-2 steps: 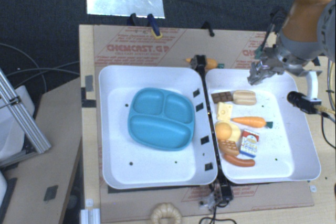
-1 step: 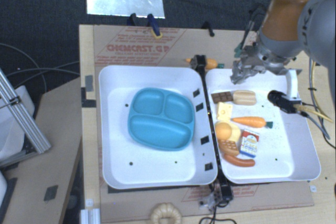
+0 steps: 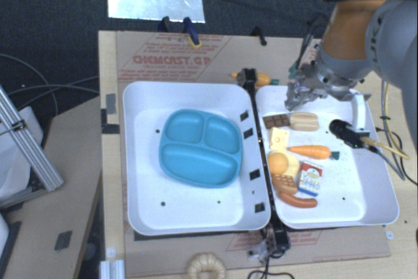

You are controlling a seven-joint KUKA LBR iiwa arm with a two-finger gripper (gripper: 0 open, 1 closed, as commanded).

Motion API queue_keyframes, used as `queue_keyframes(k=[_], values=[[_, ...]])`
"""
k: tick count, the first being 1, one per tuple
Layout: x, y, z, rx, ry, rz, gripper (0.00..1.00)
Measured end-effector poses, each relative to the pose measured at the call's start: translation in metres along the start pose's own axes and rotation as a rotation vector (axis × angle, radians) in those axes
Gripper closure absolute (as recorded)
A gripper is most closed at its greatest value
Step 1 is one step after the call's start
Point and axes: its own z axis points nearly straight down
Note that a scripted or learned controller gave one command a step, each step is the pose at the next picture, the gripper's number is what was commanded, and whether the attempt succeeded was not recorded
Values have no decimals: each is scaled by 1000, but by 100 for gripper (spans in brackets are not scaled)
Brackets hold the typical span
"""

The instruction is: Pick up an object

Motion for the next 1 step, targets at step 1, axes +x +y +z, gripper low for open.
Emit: queue_keyframes(k=[1], values=[[0,5,-20,-3,1,-3,100]])
